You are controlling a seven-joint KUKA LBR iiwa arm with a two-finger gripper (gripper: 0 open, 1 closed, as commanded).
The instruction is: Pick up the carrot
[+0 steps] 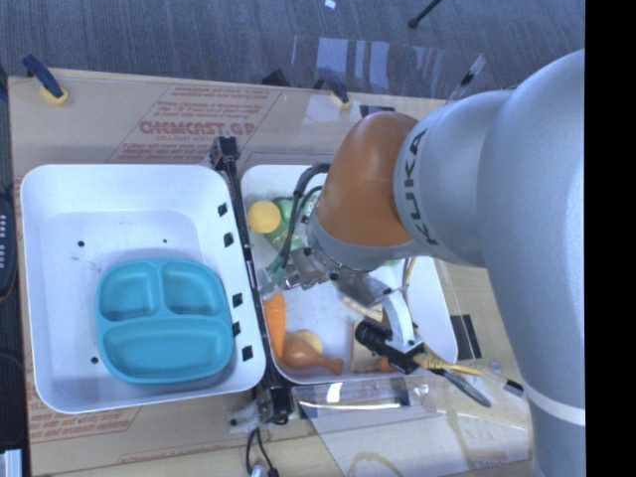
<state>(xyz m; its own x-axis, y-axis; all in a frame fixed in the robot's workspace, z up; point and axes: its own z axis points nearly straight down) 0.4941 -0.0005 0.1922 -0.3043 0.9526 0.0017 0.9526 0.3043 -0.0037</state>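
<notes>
Scene: a grey arm (497, 167) with an orange band reaches from the right over the right bin (437, 316), its bulk covering much of that bin.

Carrot: the carrot (275, 318) lies near the bin's left wall, lengthwise along it, toward the front, apart from the gripper's visible metal parts.

Neighbours: a tan pear-shaped piece (306, 351) sits just past the carrot's front end, touching or nearly so; a yellow round item (263, 216) and something green (288, 212) lie at the back of the bin.

Left bin: the left bin (60, 227) holds a blue divided plate (164, 318), well apart from the action.

Gripper: the gripper (298, 271) hangs low by the bin's left side, behind the carrot; its opening is hidden under the wrist, so whether it is spread or closed cannot be told, and nothing is seen in it.

Risk: likely a miss, since the carrot hugs the wall and leaves little room on that side.

Risk: a closing grip may catch the tan piece instead, or nudge the carrot away.

Risk: cables (298, 197) by the wrist could snag the bin's edge.
</notes>
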